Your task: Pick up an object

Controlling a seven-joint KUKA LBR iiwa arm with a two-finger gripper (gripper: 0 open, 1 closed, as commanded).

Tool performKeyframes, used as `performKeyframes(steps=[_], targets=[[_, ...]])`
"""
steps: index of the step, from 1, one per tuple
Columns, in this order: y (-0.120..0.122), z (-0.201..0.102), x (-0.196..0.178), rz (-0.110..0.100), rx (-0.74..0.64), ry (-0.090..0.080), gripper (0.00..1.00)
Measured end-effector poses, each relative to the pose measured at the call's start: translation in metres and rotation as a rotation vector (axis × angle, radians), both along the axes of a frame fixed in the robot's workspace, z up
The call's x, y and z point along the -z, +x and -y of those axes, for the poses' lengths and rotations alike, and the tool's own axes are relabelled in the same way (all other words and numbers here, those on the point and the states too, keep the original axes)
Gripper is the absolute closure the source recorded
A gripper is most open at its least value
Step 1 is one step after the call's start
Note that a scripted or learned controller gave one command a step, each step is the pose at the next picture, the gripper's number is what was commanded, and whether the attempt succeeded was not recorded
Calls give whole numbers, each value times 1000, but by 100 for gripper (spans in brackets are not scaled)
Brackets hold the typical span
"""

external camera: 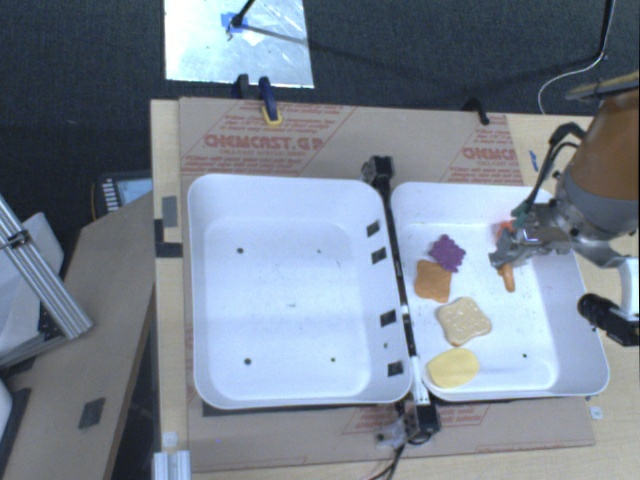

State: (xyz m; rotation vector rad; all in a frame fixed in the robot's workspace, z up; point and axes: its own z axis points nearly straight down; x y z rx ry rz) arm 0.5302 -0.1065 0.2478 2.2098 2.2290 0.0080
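The arm is reaching in over the right-hand bin, and its gripper is hanging just above the bin floor, right beside a small orange piece that looks like a toy carrot. The piece is lying on the white floor, its upper end at the fingertips; from this slanted view I cannot tell whether the tool is apart, together or already clamped on it. Judging by how things lie, the pick is at the grasp stage: nothing is being carried clear of the bin yet, and closing and lifting are what is left.

Counting against the orange piece: four more items are sitting in that bin, all to its left. One purple cluster is nearest, one orange-brown slab is just below that, one toast-like slice is lower again, and one yellow disc is lowest. The left-hand bin is sitting alongside.
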Motion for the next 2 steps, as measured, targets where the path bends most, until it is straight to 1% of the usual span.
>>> performKeyframes(steps=[1,2], targets=[[-29,-127,-67,3,-10,4,100],[-38,-130,-191,11,2,1,100]])
